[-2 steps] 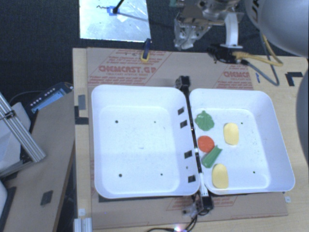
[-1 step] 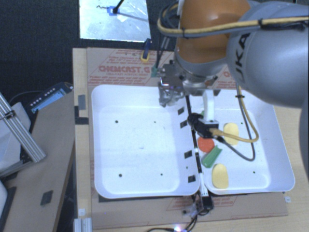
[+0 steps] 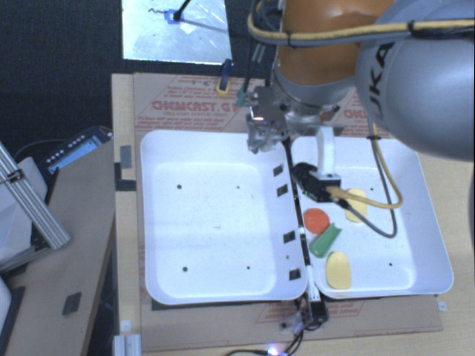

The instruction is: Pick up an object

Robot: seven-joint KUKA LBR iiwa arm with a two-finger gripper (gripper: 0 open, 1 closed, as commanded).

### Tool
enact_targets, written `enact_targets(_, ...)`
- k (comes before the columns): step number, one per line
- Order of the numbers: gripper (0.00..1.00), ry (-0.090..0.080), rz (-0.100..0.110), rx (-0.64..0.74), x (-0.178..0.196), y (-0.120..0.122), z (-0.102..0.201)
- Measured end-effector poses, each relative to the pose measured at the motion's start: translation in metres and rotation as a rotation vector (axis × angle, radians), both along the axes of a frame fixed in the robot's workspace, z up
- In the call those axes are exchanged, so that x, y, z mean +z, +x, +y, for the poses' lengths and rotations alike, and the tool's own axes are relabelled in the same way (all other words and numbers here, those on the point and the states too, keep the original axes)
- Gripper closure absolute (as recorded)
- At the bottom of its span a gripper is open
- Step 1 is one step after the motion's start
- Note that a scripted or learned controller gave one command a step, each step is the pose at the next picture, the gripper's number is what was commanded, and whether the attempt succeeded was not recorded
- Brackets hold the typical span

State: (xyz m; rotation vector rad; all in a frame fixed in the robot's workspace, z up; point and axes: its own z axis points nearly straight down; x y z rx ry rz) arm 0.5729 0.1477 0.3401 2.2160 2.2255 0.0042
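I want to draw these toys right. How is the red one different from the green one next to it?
The red piece is round like a disc, while the green piece is long and narrow. The red piece looks the same from any side; the green piece lies slanted. The red piece sits higher in the view, and the green piece sits just below it. Both lie in the right-hand bin, near the wall between the bins.

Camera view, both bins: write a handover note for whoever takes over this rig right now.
Gripper: above the far end of the divider between the bins, nothing visibly held.
Right bin: red disc, green piece and yellow piece clustered by the divider; a paler yellow piece just beyond.
Done: nothing picked up yet.
Left: descend on one object, grasp, lift.
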Motion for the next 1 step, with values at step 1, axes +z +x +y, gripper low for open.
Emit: enact_targets(1,1.0,-0.002,0.002,-0.008,-0.0136,0.0082,-0.0659)
